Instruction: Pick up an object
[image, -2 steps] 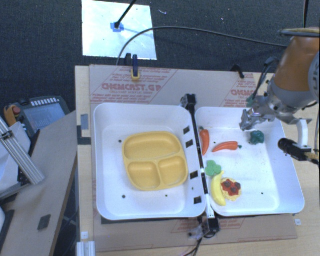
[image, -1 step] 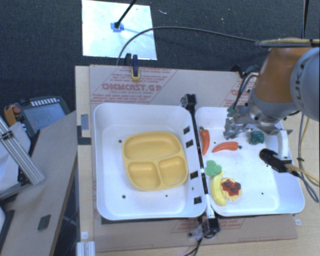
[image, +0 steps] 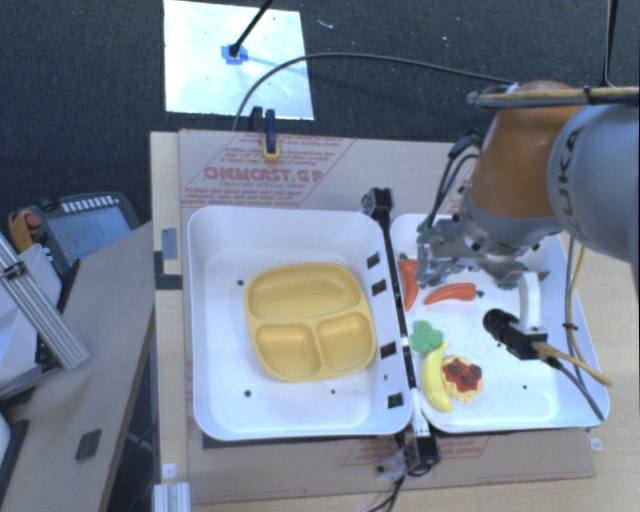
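- The claw (image: 428, 266) hangs low over the upper left corner of the right bin (image: 572, 402), just beside the wall the two bins share. From this angle I cannot tell whether it is open or closed.
- An orange carrot (image: 408, 284) lies lengthwise along that wall, just left of the claw and very near it.
- A red pepper (image: 451, 293) lies crosswise just below the claw, to the right of the carrot.
- Lower in the same bin, a green broccoli piece (image: 427, 335) sits by the wall. A yellow banana (image: 434, 380) lies below it, and a small pizza (image: 464, 375) with red topping touches the banana's right side.
- Black clips (image: 378, 262) line the shared wall, close beside the carrot.
- The grey arm (image: 590, 170) with its orange band hides the right bin's upper right part.
- The left bin (image: 215, 300) holds a yellow divided tray (image: 305, 320) near its middle.
- Both bins rest on a cardboard sheet (image: 300, 172) with red print, laid on the desk (image: 163, 180). A yellow clamp (image: 270, 150) sits at the sheet's upper edge.
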